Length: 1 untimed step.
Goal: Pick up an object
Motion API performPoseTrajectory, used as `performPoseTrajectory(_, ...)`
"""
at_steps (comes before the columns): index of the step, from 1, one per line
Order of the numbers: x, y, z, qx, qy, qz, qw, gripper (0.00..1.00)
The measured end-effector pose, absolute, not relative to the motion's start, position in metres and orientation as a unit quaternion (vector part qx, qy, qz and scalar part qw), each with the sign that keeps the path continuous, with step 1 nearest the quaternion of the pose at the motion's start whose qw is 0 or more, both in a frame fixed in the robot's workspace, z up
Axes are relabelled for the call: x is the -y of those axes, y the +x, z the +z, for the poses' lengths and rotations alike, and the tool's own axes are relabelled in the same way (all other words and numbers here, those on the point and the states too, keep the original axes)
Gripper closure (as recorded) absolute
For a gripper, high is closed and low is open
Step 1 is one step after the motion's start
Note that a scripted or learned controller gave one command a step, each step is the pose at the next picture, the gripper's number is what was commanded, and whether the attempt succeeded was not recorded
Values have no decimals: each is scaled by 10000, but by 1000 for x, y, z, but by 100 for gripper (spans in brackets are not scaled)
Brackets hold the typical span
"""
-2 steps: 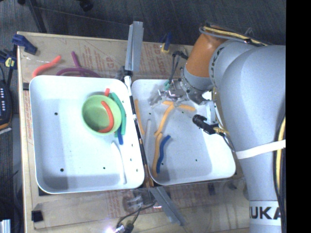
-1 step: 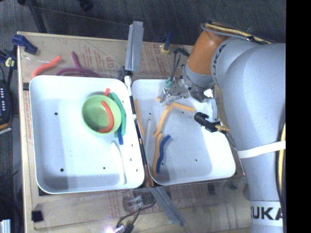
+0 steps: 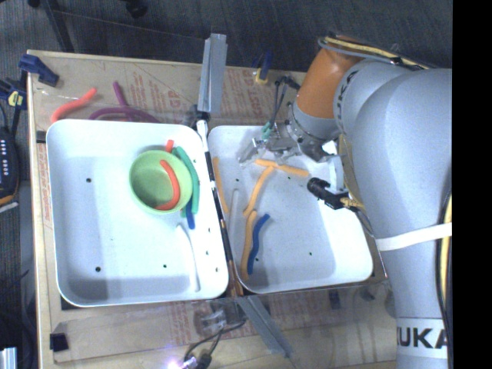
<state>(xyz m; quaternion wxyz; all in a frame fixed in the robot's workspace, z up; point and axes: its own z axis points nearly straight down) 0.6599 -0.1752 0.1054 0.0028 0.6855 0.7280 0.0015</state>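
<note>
On the bench's far left edge sits a blue clamp (image 3: 37, 68), and just beyond the left bin's (image 3: 84, 275) top rim lie an orange strip (image 3: 74, 104) and a purple cord (image 3: 123, 114) on the wooden board. Inside the left bin a green bowl (image 3: 154, 183) holds a red curved piece (image 3: 175, 187), with a green strip (image 3: 191, 181) bending along its right side, a blue piece (image 3: 190, 217) just below that, and a white utensil (image 3: 192, 256) stretching down toward the bin's lower right corner. In the right bin (image 3: 338, 264) an orange stick (image 3: 217, 183) lies close to the left wall; near the middle rest more orange sticks (image 3: 260, 191), one of them crossing toward the top, and a blue curved piece (image 3: 259, 233) lower down. The gripper (image 3: 270, 143) hangs over the top of the right bin, above the upper orange stick; whether it is wide, narrow or gripping anything cannot be told from here. The grey arm (image 3: 400, 167) fills the right side.
</note>
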Motion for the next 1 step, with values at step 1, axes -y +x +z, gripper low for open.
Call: performPoseTrajectory(1,180,659,95,-7572,6532,9,2,0)
